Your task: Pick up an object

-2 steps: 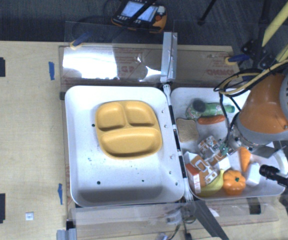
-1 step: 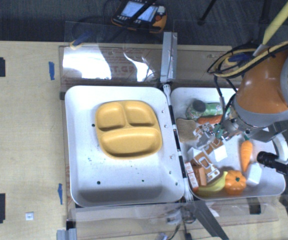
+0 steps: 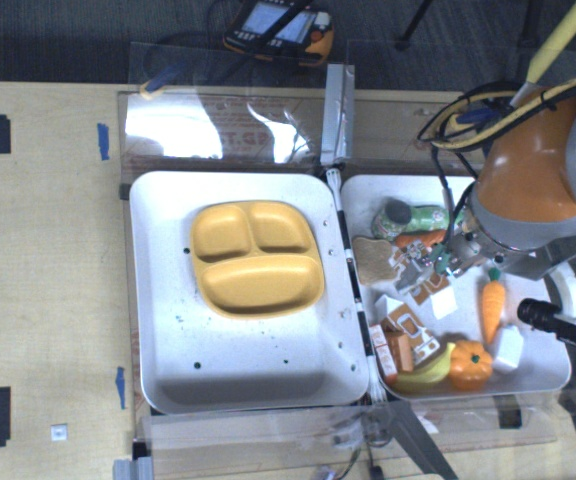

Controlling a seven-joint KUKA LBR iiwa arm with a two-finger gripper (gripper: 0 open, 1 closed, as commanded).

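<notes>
Yellow tray [image 3: 256,256], one; two carrots [image 3: 492,311]

- Two bins sit side by side on the bench; the left bin [image 3: 158,298] touches the right bin [image 3: 548,373] along a central divider.
- A three-compartment tray [image 3: 256,258] lies in the left bin, toward its rear.
- In the right bin, a bottle [image 3: 413,214] lies at the rear.
- A carrot [image 3: 492,308] lies right of centre.
- A banana [image 3: 423,371] and a pepper [image 3: 470,362] lie at the front, touching.
- A small carton [image 3: 410,336] lies just behind the banana.
- The arm [image 3: 538,173] overhangs the right bin's rear right.
- A handheld controller [image 3: 276,26] lies behind the bins.
</notes>
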